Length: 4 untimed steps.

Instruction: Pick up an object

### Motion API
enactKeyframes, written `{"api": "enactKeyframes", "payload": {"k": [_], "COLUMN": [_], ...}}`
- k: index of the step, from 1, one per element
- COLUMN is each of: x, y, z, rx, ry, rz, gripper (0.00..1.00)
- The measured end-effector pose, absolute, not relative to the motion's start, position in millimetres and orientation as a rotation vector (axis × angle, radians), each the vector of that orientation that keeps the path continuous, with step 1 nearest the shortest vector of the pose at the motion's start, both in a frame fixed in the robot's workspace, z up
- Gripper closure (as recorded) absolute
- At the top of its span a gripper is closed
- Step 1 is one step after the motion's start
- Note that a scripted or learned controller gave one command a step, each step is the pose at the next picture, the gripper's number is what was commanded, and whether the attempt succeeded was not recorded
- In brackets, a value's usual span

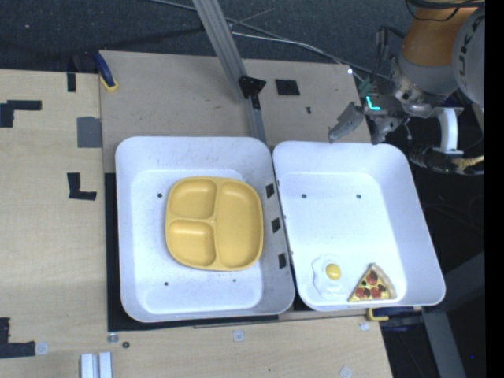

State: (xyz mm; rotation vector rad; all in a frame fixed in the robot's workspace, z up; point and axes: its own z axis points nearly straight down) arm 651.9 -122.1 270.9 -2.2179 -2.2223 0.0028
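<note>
A toy fried egg (327, 274) and a toy pizza slice (372, 284) lie side by side at the near edge of the right bin (346, 172). A yellow divided plate (213, 223) lies in the left bin (138, 211). My gripper (364, 124) hangs above the far rim of the right bin, well away from the egg and the pizza. Its two fingers stand apart with nothing between them.
A grey metal pole (224, 42) slants across the bench behind the bins. Cables run along the dark floor at the top. Black tape marks dot the tan bench at the left.
</note>
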Motion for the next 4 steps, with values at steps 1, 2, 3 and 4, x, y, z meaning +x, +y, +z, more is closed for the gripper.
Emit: {"api": "enactKeyframes", "payload": {"k": [1, 2, 3, 4], "x": [652.2, 649.3, 641.2, 643.5], "y": [-122, -130, -136, -137], "z": [271, 224, 174, 110], "rx": [-2.218, -2.219, -2.218, -2.217], "ry": [-2.223, -2.22, -2.219, -2.221], "rz": [0.001, 0.008, 0.008, 0.007], "gripper": [0.0, 0.0, 0.0, 0.0]}}
